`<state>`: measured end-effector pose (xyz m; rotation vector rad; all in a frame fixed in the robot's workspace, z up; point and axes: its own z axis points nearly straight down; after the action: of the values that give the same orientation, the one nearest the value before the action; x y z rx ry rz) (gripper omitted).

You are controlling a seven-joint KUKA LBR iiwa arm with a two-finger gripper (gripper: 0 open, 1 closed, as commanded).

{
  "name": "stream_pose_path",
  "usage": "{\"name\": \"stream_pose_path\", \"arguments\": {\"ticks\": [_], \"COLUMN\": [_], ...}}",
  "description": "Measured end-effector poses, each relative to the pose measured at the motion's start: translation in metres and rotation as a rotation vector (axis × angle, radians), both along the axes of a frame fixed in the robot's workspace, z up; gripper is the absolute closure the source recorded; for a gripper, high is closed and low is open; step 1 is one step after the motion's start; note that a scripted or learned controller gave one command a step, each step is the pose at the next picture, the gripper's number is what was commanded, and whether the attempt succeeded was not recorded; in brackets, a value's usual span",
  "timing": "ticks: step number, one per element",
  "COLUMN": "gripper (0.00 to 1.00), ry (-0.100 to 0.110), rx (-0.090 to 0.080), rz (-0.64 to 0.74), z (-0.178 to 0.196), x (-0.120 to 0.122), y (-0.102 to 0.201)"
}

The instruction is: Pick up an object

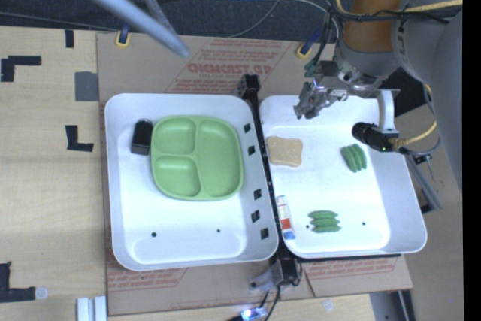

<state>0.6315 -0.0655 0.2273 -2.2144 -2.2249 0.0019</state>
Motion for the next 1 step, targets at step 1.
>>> {"name": "stream_pose_path", "arguments": {"ticks": [1], "gripper": [1.00], "ry": [-0.001], "rx": [0.001], "rz": [0.002], "z": [0.0069], "x": [-0.0141], "y": [0.0587]}}
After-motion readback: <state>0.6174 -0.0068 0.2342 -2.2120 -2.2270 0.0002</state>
